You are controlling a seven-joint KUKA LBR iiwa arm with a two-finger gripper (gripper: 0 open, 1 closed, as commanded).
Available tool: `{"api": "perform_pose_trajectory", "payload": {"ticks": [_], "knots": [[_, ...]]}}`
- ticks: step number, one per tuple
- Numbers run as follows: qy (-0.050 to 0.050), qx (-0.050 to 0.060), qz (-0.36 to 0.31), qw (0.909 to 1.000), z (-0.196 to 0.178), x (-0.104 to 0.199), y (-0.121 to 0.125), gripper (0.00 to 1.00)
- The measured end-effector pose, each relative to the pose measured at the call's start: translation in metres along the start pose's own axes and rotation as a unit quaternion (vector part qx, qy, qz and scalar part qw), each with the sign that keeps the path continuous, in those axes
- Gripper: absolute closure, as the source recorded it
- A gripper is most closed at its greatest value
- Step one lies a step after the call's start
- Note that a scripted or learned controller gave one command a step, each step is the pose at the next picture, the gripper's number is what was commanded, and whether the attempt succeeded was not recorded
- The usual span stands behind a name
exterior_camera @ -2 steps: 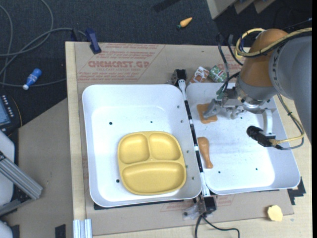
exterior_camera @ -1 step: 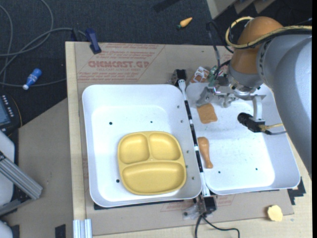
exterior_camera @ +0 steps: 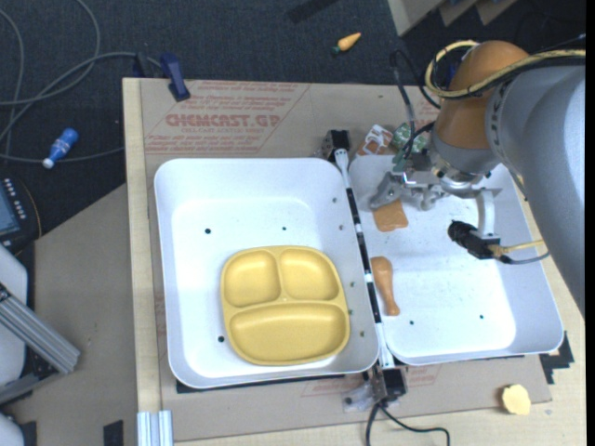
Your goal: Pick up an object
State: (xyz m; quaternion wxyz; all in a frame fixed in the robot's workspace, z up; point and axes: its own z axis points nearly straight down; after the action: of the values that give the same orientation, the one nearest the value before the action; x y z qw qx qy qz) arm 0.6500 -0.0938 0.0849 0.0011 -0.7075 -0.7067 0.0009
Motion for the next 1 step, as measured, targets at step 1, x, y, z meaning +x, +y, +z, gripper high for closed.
{"api": "perform_pose_trajectory", "payload": {"ticks": [1], "knots": [[0.000, 0.000, 0.000, 1.0000, 0.0001, 0.0021, -0.0104, 0.00]]}}
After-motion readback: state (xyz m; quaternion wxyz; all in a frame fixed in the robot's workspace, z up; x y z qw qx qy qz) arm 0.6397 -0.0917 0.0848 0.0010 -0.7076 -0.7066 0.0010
